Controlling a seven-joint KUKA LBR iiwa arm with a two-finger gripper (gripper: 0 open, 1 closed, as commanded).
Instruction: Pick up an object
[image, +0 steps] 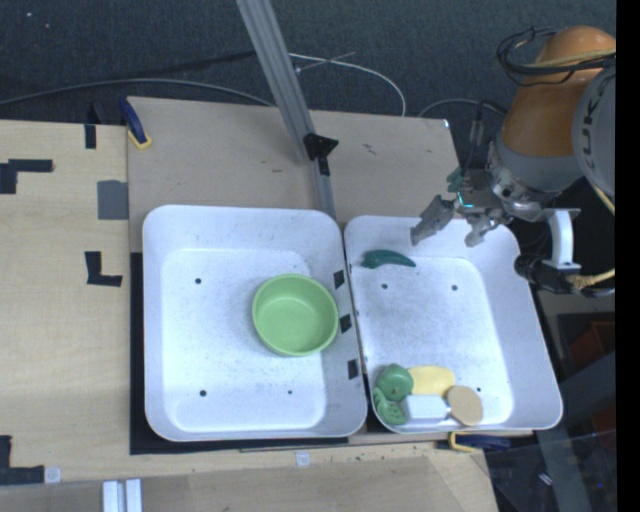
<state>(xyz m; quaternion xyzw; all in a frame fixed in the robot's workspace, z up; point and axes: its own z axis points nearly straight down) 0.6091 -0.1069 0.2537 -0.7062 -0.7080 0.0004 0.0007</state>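
My gripper (452, 229) hangs over the far edge of the right bin (520, 300), its two fingers spread apart with nothing between them. A dark green curved piece (386, 260) lies in the right bin's far left corner, a short way left of and below the gripper. At that bin's near edge sits a cluster: a green round item (394, 382), a yellow piece (431, 379), a white block (427, 406) and a tan disc (465, 404). A light green bowl (294, 315) stands upright in the left bin (180, 300).
A grey slanted pole (285, 85) with a black clamp (320, 147) crosses the bench behind the bins. Cables lie on the dark floor beyond. The arm's orange band (560, 70) is at the upper right.
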